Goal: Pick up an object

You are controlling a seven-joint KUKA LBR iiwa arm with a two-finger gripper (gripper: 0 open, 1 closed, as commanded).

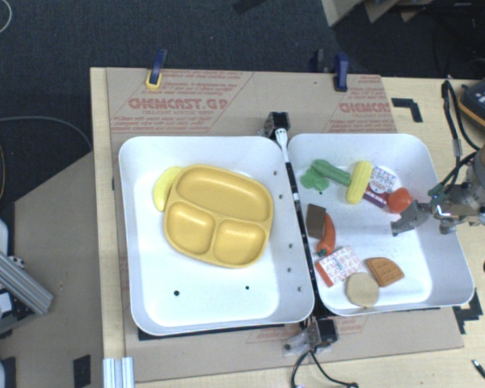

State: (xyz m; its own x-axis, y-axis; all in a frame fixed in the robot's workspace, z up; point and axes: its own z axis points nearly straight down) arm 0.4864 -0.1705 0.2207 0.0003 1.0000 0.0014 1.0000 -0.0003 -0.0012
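We see the gripper (406,221) low in the right bin (449,277); we cannot tell how its jaws stand. A small red toy (398,200) sits just above the jaws, a brown cracker (384,271) below them.

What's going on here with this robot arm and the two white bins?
The grey robot arm reaches in from the right, and its hand hovers low over the right white bin, near a small orange-red toy. Nothing is visibly held between its fingers. That bin holds toy food: a green pepper-like piece, a yellow corn cob and a round tan biscuit. The left white bin holds a yellow divided plastic tray.
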